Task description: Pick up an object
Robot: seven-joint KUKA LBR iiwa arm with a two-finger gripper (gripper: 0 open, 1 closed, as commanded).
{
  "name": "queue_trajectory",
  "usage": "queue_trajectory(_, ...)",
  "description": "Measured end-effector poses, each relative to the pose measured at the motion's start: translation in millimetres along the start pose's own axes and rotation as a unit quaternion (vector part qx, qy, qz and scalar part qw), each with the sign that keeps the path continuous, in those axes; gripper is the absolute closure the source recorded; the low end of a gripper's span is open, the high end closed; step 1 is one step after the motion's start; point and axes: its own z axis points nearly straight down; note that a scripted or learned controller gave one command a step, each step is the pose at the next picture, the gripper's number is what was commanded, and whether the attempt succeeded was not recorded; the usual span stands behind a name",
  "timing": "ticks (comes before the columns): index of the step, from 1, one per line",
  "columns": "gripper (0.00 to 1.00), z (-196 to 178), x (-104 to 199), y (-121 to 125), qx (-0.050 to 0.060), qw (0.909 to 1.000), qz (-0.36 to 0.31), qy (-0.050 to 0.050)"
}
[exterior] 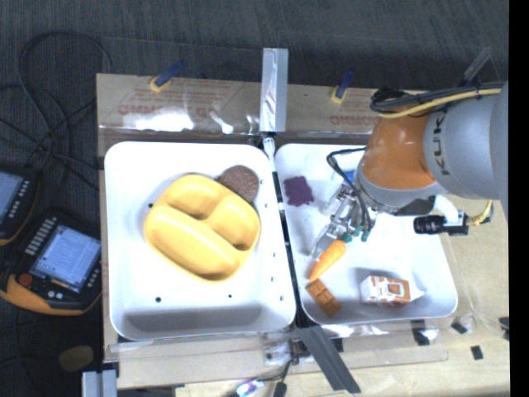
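Right bin (438, 300): carrot (327, 259) diagonal, tip lower-left, below pincer (345, 228).

My arm (463, 143) carries the only legible marking: the letters "KU" in dark type on its grey casing, just right of my orange band (397, 160). Print on the small carton (385, 289), below that band, is too small to read.

handheld pendant (51, 263), black cables (45, 98); blue clips (168, 74)
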Motion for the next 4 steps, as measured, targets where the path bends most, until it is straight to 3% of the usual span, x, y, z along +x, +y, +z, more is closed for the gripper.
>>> queue_trajectory(1, 0.00, -16, -26, 18, 0.002, 0.9960, 0.089, 0.007)
queue_trajectory(2, 0.00, 2, -44, 22, 0.002, 0.9551, 0.296, 0.003)
queue_trajectory(3, 0.00, 0, 16, -37, 0.002, 0.9654, 0.261, 0.002)
queue_trajectory(4, 0.00, -1, 35, -33, -0.001, 0.9604, 0.279, -0.002)
